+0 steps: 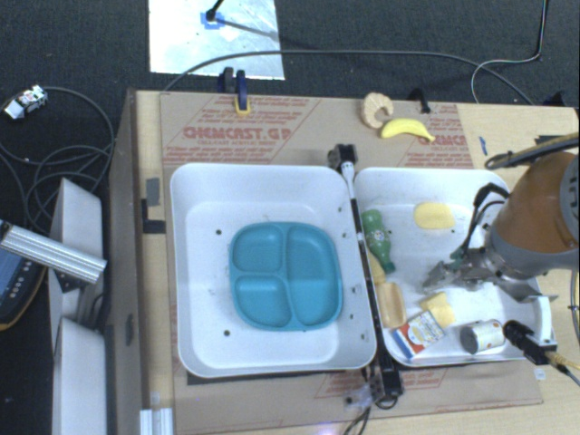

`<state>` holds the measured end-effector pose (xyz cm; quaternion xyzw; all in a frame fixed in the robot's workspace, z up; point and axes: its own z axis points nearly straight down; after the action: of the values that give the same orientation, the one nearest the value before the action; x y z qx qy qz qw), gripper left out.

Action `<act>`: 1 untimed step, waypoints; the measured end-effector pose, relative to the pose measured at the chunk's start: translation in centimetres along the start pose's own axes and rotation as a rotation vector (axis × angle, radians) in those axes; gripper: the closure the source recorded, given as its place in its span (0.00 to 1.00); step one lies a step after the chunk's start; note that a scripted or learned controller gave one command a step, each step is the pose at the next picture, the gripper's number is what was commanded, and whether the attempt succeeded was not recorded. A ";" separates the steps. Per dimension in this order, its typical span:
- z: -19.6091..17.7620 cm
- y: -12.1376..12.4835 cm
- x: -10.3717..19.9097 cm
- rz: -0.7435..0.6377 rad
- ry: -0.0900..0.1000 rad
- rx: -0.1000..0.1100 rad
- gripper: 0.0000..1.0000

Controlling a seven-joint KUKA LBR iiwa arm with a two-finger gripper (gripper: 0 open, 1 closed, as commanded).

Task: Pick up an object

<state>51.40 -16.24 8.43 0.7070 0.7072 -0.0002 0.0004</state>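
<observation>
One gripper (446,275) low over right bin (399,184), fingers look spread, nothing seen between them. Nearest candidate: small yellow block (439,309), just below and slightly left of fingertips, apart, squarish, no clear long axis. Red-white-blue packet (417,332) touches block on far-left side. Silver can (481,336) down-right of gripper, lying on side, axis roughly left-right. Further off: yellow lemon-like piece (433,214) above gripper; green bottle (377,238) left, axis running along bin wall. Judgement: short drop toward block is likeliest pick.
</observation>
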 end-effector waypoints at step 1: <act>-2.8 6.4 5.7 -0.004 0.001 -0.003 0.00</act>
<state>57.78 -10.52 11.20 0.7056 0.7086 0.0014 0.0011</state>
